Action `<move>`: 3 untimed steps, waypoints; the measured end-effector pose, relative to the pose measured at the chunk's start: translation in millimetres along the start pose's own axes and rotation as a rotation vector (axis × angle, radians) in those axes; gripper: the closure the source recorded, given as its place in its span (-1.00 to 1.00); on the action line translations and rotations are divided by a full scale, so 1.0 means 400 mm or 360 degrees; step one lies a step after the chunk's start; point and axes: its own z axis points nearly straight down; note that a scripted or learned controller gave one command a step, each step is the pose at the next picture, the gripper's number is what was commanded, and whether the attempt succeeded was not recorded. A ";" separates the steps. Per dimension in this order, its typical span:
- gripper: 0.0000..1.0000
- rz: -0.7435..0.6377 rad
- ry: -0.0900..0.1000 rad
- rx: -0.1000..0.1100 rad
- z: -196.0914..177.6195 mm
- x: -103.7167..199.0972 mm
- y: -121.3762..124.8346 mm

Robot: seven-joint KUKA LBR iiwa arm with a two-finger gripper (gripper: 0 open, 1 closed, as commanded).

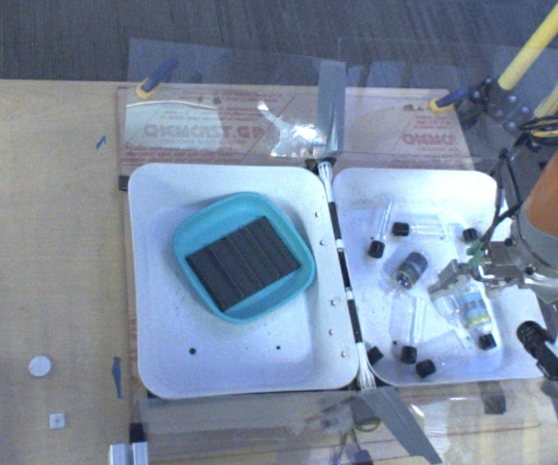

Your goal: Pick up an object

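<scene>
Two white bins sit side by side. The left bin [153, 260] holds a teal tray [243, 256] with a dark ridged block. In the right bin [356, 192], clear vials with black caps [387, 231] lie scattered; the gripper [456, 281] hangs at three o'clock above a labelled vial [474, 310], jaw state impossible to tell

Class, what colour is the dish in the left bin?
Turquoise dish, holding a dark ribbed slab; camera view.
</scene>
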 end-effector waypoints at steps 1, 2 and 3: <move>-1.00 0.0010 0.0006 -0.0030 0.218 -0.109 0.241; -1.00 0.0044 0.0024 -0.0028 0.251 -0.123 0.048; 1.00 0.0052 0.0004 -0.0035 0.227 -0.136 0.048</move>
